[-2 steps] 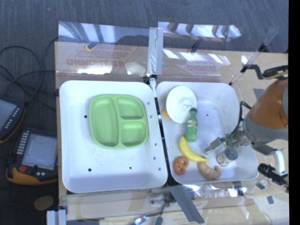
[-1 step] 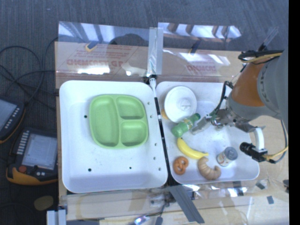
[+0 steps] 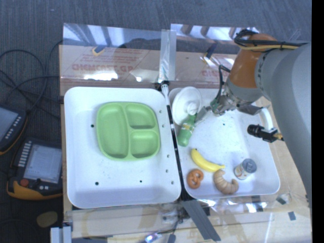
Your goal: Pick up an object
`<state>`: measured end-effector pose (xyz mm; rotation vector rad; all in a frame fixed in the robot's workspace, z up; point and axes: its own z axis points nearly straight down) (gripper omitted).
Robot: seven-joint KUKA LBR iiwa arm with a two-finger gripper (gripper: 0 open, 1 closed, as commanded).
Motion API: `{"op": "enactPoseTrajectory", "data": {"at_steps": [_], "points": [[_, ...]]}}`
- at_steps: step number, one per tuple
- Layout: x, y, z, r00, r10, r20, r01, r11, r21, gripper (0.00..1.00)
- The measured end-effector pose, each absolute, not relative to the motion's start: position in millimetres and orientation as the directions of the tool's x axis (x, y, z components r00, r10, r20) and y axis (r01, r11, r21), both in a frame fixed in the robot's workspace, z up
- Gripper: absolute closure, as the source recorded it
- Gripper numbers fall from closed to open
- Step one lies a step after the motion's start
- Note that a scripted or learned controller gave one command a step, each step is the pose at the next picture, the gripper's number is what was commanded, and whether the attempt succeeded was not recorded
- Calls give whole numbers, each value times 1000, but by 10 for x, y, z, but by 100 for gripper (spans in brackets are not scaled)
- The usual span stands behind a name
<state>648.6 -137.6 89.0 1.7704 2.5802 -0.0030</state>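
Note:
The right bin [image 3: 263,186] holds a white bowl [image 3: 186,103] at its back left, with a green bottle [image 3: 186,129] lying just in front of it. Farther forward lie a yellow banana [image 3: 204,161], an orange pretzel-like toy [image 3: 195,178], a brown croissant [image 3: 226,182] and a small grey-capped jar [image 3: 244,168]. My gripper [image 3: 208,109] reaches in from the right, low over the back of the right bin, just right of the bowl and the bottle's top. Nothing shows between its fingers.
The left bin [image 3: 81,186] holds a green divided plate [image 3: 128,130]. The grey arm with its orange band [image 3: 246,67] hangs over the right bin's back right corner. A cardboard sheet and shiny foil lie behind the bins. Cables and a handheld pendant sit at the far left.

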Motion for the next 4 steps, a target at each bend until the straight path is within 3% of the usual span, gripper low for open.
{"op": "enactPoseTrajectory", "data": {"at_steps": [1, 2, 3, 4], "points": [[6073, -1101, 900, -523, 852, -11, 852, 523, 7, 0], [5299, -1183, 903, -409, 912, -9, 912, 409, 10, 0], [5274, -1623, 1463, -198, 980, -2, 980, 198, -2, 0], [4839, -1164, 943, -130, 992, 1, 992, 130, -3, 0]]}}
